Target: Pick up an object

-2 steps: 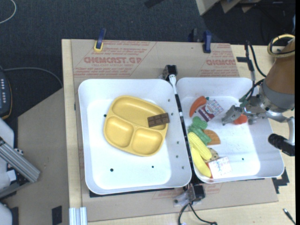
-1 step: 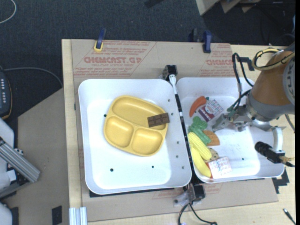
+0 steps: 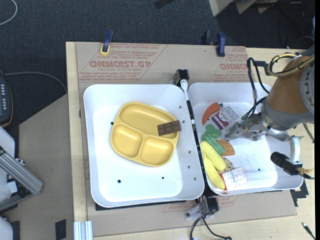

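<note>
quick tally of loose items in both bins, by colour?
Yellow: 3, divided plate, corn cob, banana
Brown: 1, chocolate bar
Orange: 2, carrot, small piece
Green: 1, leafy vegetable
White/red packets: 2, upper, lower
Total: 9

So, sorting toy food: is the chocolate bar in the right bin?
No, the chocolate bar lies on the yellow plate in the left bin.
</note>
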Robot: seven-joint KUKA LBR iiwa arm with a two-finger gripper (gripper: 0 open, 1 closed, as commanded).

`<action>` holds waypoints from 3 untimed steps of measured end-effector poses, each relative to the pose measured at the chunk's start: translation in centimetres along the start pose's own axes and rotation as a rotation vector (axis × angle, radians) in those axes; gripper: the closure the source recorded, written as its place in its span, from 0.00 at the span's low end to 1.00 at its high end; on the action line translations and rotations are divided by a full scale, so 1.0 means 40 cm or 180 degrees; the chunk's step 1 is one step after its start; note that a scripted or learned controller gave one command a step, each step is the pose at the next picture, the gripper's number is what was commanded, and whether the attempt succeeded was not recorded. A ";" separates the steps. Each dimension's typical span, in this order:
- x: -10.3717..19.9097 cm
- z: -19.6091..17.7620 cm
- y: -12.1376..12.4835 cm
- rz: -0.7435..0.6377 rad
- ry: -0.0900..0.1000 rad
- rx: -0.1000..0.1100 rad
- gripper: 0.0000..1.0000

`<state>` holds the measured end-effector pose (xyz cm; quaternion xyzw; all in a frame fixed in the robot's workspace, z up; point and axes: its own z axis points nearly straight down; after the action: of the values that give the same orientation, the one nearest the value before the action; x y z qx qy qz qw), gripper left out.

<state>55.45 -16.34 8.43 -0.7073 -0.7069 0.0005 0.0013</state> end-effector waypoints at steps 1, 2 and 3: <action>-0.001 -0.028 0.002 0.0002 -0.0005 -0.0010 1.00; -0.023 -0.146 0.011 0.0002 -0.0013 -0.0029 1.00; -0.043 -0.280 0.033 -0.0004 -0.0015 -0.0033 1.00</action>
<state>56.79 -18.08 19.65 -0.7069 -0.7073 -0.0015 -0.0041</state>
